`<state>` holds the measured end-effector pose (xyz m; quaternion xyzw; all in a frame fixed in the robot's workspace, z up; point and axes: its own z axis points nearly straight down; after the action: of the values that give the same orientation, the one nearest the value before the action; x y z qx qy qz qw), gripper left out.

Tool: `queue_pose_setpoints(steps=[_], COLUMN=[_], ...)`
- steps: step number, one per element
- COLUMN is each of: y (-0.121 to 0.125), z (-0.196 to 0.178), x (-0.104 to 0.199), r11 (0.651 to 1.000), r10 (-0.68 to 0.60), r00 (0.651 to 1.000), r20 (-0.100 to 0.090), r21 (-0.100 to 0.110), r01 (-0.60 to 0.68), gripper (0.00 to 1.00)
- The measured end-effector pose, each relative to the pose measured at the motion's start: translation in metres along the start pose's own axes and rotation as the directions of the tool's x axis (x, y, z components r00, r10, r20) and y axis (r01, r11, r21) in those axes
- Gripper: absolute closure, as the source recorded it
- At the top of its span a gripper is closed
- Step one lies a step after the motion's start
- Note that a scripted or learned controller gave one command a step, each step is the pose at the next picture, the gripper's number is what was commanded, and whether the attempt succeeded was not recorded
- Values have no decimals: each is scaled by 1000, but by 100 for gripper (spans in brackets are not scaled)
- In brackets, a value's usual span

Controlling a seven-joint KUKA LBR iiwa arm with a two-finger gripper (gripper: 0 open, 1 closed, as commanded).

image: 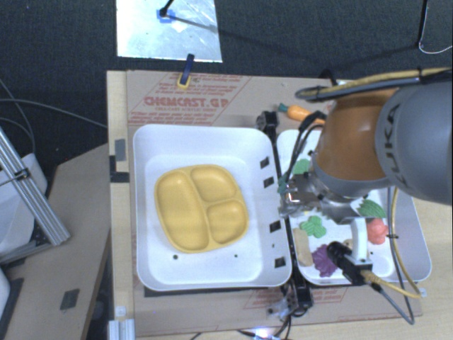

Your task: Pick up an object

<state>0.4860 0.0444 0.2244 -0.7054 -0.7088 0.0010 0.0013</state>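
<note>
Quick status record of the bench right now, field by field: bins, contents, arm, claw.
left bin: holds yellow divided tray
right bin: small toy foods, among them purple grapes, green leafy piece, red piece
arm: reaches in over right bin, covering much of it
claw: hidden under the wrist, state cannot be told
grasp: none visible

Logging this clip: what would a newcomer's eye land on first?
The yellow three-compartment plate lying in the left white bin stands out most. Next comes the grey arm with its orange band, hanging over the right white bin, where small toy foods such as purple grapes lie.
</note>
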Motion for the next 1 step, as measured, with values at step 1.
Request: queue_pose_setpoints(steps=[1], y=[0], z=[21], x=[18], r11=[1000], r10=[0], r00=[1000], r20=[0], r21=[-1], r01=[0], gripper=[100])
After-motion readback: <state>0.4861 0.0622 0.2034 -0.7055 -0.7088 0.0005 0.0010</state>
